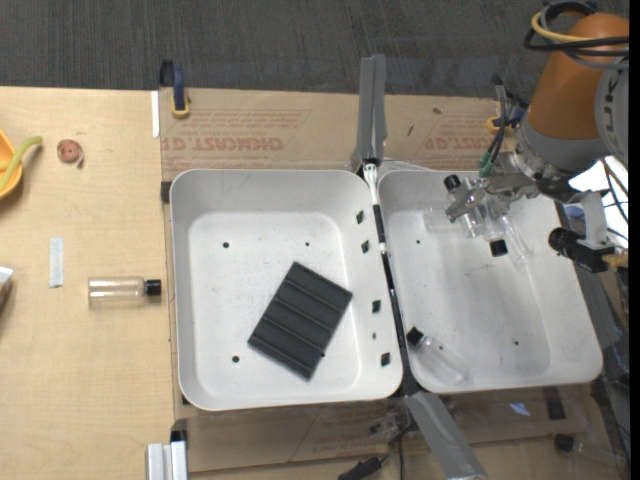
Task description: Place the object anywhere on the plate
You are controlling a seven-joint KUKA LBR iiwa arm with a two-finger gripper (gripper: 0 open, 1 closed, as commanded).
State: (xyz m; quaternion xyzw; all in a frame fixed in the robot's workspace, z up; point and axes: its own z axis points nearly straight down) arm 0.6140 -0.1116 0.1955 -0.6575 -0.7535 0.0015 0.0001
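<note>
While pincer [487, 230] grip unclear near right bin [560, 368] rear rim, bottle [437, 356] front-left corner

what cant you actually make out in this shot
- Gripper in the camera view: blurred and see-through against the right bin; any load unreadable.
- Clear object in that bin's near-left corner: too faint to identify.
- Orange item: cut off by the left edge.

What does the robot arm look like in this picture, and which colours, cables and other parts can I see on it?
The arm is grey with a broad, rounded orange band above the wrist. A looped yellow cable sits on top of the band, and thin coloured wires run down the wrist side. The gripper is a small silvery metal assembly with black fittings and pale, partly see-through fingers.
</note>
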